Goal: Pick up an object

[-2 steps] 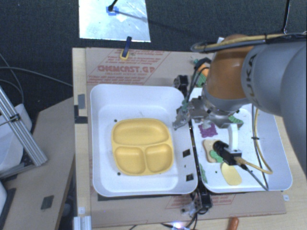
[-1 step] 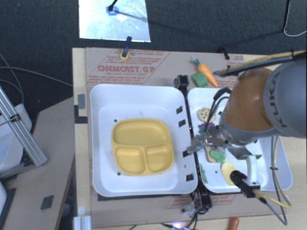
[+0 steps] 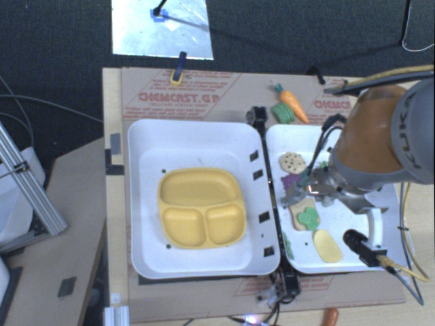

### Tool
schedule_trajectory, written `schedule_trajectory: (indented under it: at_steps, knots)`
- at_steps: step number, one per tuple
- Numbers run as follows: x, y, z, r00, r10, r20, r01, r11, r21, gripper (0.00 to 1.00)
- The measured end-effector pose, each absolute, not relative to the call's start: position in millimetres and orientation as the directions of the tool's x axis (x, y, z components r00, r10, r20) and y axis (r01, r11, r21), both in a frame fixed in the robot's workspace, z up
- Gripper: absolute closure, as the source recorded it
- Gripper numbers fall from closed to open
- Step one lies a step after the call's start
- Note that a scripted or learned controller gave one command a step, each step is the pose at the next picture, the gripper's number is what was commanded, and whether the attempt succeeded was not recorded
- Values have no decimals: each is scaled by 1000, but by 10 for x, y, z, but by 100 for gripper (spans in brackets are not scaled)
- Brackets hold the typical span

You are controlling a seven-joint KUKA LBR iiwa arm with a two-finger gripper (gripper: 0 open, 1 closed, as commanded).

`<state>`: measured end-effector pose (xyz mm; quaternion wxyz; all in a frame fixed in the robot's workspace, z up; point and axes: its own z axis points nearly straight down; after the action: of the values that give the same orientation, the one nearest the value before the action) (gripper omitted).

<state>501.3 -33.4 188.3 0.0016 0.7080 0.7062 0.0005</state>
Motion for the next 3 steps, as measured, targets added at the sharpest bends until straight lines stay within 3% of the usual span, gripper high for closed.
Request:
schedule_trajectory:
  at_steps: [1, 2, 3]
  knots:
    - [5287, -1064, 833, 6, 1000, 0, 1000, -6, 0, 0]
    - [5315, -1028, 1005, 0, 1000, -2, 1000, 0, 10, 100]
    - [4915, -876, 893, 2, 1000, -7, 1000, -1, 22, 100]
